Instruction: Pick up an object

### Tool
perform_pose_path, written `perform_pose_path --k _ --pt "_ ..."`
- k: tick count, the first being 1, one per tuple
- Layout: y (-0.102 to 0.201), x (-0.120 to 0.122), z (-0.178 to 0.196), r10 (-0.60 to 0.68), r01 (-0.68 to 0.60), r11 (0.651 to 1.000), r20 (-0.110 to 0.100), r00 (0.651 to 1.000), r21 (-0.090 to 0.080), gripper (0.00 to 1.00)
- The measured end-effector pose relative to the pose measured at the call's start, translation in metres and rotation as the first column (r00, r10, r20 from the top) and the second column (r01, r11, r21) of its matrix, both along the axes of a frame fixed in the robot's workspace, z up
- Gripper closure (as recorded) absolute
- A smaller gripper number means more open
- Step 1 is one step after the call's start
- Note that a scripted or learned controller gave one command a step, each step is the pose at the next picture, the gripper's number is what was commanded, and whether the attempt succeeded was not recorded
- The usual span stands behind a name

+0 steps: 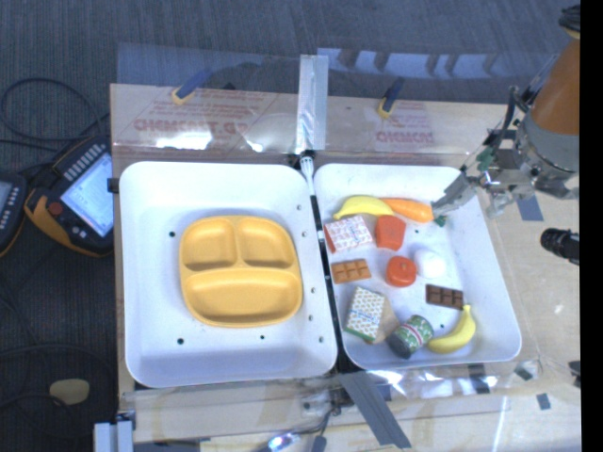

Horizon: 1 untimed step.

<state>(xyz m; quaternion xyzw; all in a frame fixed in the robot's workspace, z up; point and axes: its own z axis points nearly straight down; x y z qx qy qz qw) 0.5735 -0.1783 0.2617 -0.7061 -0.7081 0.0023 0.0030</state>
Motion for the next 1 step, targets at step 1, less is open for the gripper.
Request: perform_pose_path --k 1 --pt "0.0113 0.0465 -0.0798 0.384 -0.384 0.923 0.003 0.923 0.002 0.00"
